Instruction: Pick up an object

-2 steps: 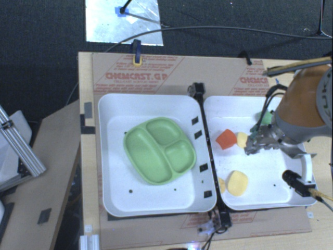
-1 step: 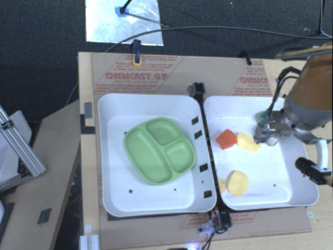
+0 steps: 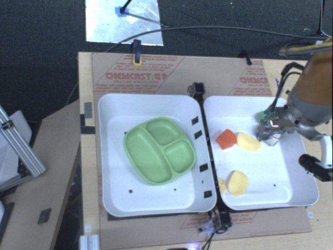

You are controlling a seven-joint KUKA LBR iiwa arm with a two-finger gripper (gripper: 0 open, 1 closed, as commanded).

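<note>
Two white bins sit side by side on the bench, and the gripper (image 3: 268, 132) hangs low over the right bin (image 3: 291, 191), the grey arm (image 3: 312, 87) with its orange band reaching in from the right edge. Whether anything is clamped in it, or how wide it stands, I cannot tell from here; the tip is a small dark blur.

Just beside the gripper, on its left and a touch nearer the front, lies a yellow block (image 3: 248, 142), close enough that it may be touching, though I can't be sure. Pressed against that block's far-left side is an orange-red piece (image 3: 226, 138). Well toward the front of the gripper, by the bin's lower left corner, rests a second yellow lump (image 3: 238, 182), with a smaller yellowish bit (image 3: 222, 185) right against its left side.

Far off to the gripper's left, across the divider, the left bin (image 3: 117, 139) holds a green three-compartment plate (image 3: 158, 150), lying flat and turned at an angle.
</note>
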